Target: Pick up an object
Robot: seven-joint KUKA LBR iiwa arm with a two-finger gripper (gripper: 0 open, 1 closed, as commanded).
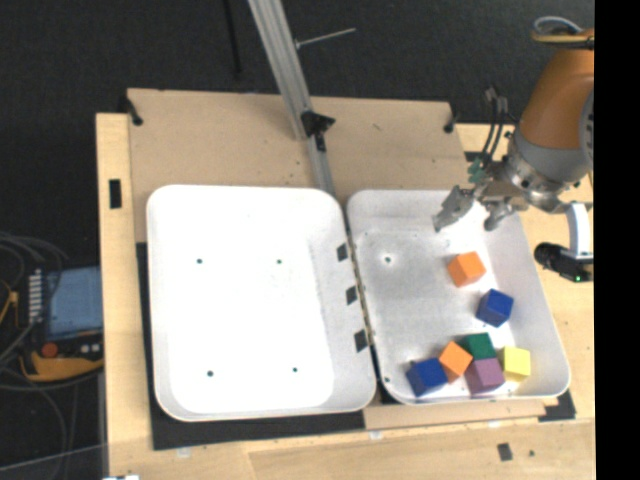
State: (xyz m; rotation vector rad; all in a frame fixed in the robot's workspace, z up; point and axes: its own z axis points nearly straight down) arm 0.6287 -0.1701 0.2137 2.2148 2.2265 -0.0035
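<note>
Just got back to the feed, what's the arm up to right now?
The grey arm's gripper hangs over the far edge of the right-hand white bin, fingers spread and nothing between them. No pick has happened yet. All the small cubes sit in that bin: an orange cube nearest the gripper, a blue cube beyond it, and a cluster of blue, orange, green, purple and yellow cubes at the near edge.

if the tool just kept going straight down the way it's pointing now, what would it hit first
Probably the bare floor of the right bin near its far edge. The tool hangs with its open fingers pointing down, and the lone orange cube looks nearer the camera than that line, though depth is unclear.
</note>
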